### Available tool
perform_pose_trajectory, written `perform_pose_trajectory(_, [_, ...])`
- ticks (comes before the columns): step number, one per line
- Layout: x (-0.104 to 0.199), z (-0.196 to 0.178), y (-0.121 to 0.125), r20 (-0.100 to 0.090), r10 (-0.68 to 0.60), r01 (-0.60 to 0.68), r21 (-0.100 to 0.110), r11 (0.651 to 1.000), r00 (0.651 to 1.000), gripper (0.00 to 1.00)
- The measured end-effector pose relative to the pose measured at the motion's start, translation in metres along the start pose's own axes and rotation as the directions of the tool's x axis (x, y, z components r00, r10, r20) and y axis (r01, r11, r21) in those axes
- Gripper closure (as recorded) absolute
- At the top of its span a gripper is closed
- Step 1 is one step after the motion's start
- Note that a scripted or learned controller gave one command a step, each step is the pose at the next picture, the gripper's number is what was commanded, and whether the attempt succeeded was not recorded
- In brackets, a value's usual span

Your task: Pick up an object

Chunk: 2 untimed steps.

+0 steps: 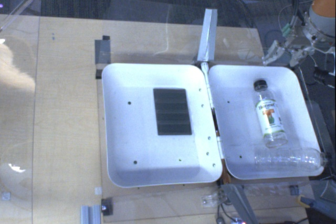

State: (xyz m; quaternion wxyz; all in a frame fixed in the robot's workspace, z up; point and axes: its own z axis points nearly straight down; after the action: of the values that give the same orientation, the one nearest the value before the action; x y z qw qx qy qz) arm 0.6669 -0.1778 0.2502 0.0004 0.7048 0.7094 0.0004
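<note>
A: What is there to pick?

B: A clear bottle (269, 114) with a black cap and an orange-and-green label. It lies on its side in the right bin (233, 128), cap toward the far wall, base toward the near one. A second clear bottle (287, 157), much fainter, lies crosswise along the near wall, just beyond the first one's base; I cannot tell whether they touch.

A: And the other bin?

B: The left bin (126, 128) carries a dark ribbed block (172, 111), flat near its middle. Both bins sit side by side on the wooden worktop (58, 128).

A: Where is the arm?

B: Its claw (286, 50) hangs at the far right corner of the right bin, over the rim, with the orange band above it at the frame's edge. It is well apart from the labelled bottle. Whether it is wide or narrow I cannot tell; the metal parts there are too tangled to read.

A: So how should the pick go?

B: I'd judge the approach is not yet begun. Come over the labelled part of the body, turn the claw to close across the bottle's width, and descend straight. A round, smooth body may roll or squirt out, so centre well. Stay clear of the faint bottle at the near wall.
</note>
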Motion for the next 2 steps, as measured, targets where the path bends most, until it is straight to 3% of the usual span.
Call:
perform_pose_trajectory(1, [-0.005,0.137,0.003,0.000,-0.002,0.002,0.000,1.000,1.000,0.00])
perform_pose_trajectory(2, [-0.022,0.160,-0.053,0.007,-0.281,0.281,-0.012,0.960,0.960,0.00])
